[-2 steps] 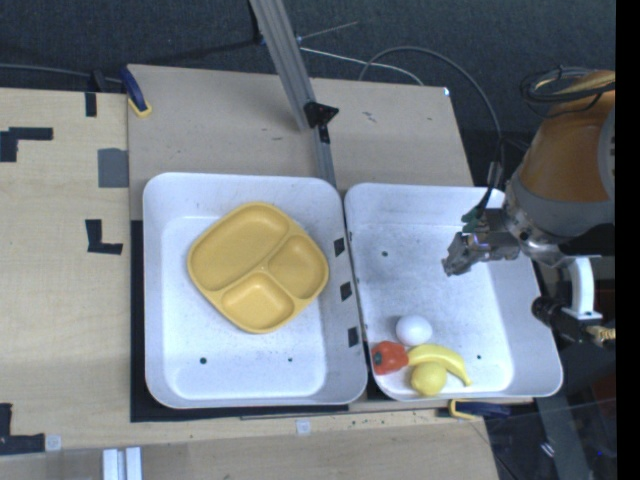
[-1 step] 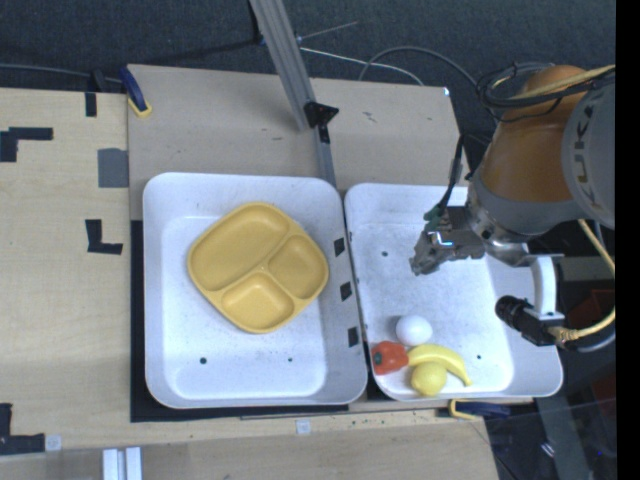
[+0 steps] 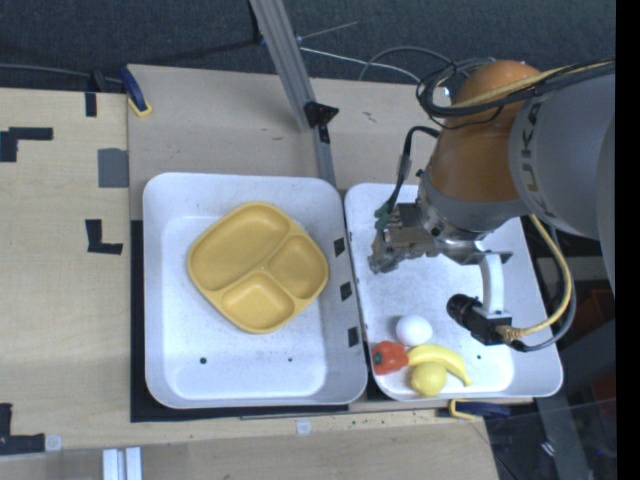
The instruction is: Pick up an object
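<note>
1. The end effector (image 3: 390, 251) hangs over the right bin (image 3: 535, 373), at its far-left part; whether it is released or clenched cannot be told.
2. A white egg (image 3: 413, 329), red tomato (image 3: 389, 357), banana (image 3: 445, 359) and lemon (image 3: 428, 378) cluster at that bin's near edge.
3. A yellow divided plate (image 3: 258, 266) lies in the left bin (image 3: 165, 298).

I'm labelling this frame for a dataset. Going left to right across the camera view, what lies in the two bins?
yellow divided plate → red tomato → white egg → banana. The yellow lemon overlaps the banana, so I leave it out.
</note>
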Available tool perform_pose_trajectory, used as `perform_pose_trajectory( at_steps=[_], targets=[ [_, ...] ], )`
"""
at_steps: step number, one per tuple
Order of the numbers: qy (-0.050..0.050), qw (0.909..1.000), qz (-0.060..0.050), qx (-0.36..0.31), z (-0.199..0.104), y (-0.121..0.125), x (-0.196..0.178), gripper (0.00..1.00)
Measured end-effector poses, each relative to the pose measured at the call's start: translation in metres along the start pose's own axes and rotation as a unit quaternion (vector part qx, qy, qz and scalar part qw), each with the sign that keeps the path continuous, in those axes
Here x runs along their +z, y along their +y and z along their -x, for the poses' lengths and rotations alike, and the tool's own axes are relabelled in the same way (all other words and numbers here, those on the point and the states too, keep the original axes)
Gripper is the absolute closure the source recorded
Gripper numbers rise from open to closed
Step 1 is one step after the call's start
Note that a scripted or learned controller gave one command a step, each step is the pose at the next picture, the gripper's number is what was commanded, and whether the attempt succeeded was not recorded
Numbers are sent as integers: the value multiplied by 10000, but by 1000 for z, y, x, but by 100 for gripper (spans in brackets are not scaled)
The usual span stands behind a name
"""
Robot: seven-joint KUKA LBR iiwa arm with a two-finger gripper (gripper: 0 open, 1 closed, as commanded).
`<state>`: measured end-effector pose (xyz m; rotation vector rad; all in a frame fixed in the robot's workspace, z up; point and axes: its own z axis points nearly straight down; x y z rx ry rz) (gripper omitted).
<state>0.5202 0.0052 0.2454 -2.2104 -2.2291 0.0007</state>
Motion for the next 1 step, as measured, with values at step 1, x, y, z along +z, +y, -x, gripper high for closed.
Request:
perform_pose_trajectory(
  at_steps=[1],
  targets=[
    [-4,10000,-9,13,-43,-1,9,100]
  ],
)
